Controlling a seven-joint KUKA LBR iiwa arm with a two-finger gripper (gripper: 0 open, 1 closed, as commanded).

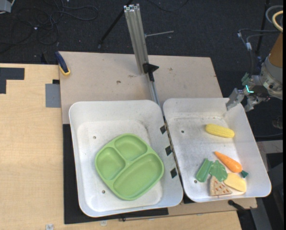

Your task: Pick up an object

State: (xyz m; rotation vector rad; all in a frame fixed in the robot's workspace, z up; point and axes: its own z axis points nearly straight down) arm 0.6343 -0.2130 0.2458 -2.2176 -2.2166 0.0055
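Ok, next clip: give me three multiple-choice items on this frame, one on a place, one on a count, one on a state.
1. Where does the green plate lie?
A. in the left bin
B. in the right bin
C. on the bench outside the bins

2. How many sections does the green plate have?
A. one
B. three
C. five

3. Where is the tool relative to the corn?
A. closed around it
B. apart from it, over the right bin's far right corner
C. pressing down on it

Answers: 1 A, the plate rests inside the left bin. 2 B, two small sections and one large one show. 3 B, the corn lies alone on the bin floor, with bare floor between it and the tool.
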